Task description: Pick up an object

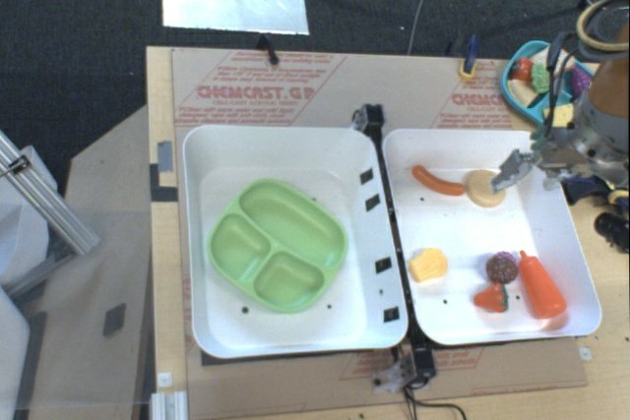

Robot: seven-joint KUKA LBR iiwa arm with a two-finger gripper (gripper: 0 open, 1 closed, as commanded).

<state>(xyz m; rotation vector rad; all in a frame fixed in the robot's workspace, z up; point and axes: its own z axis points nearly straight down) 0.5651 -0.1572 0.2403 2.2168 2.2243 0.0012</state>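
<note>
Bins first: two shallow white plastic bins (285,145) sit side by side, and the gripper (512,170) hangs over the far right part of the right-hand one. Well off to its left, in the other bin, lies a pale green three-compartment plastic plate (279,246). Nearer, below the gripper toward the bin's front edge, an orange plastic carrot-shaped toy (542,287) lies tilted, with a dark purple knobbly ball-shaped toy (503,267) just beside it and a small red strawberry-like toy with a green stalk (491,298) touching or nearly touching that. Left of those sits a little yellow ridged toy (428,265). Closest of all: a long orange-red sausage-shaped toy (438,181) runs away to the gripper's left, and a round tan cookie-like disc (483,189) sits right at the gripper's tip, seemingly touching it.

Whether the jaws stand apart or together, I cannot tell; the tip is too blurred. Nothing is visibly between them.

That disc looks the likely target: probably light, stiff and smooth, so apt to skid. Pinching across its edge seems best; the sausage would want a grip across its narrow middle.
</note>
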